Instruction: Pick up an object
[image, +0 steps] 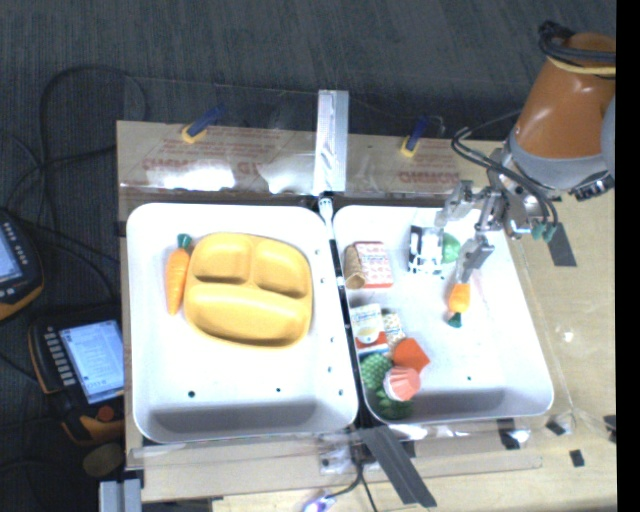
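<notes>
My gripper (466, 235) hangs over the far right part of the right bin (520, 340), its fingers spread open with nothing clearly gripped. Just under and left of it lie a white-and-black item (424, 252) and a green item (450, 246). A small orange carrot (458, 298) lies just in front of the nearer finger (476, 254). A brown and red box (368, 264) rests at the bin's far left. Near the front left sit a labelled white packet (368, 326), an orange-red piece (409, 352), a pink cup (401, 382) and a green object (374, 372).
The left bin (150, 390) holds a yellow divided tray (249, 288) and a larger carrot (176, 277) beside it. A metal divider (332, 125) and clamps stand behind the bins. Cables and devices lie left of the bench.
</notes>
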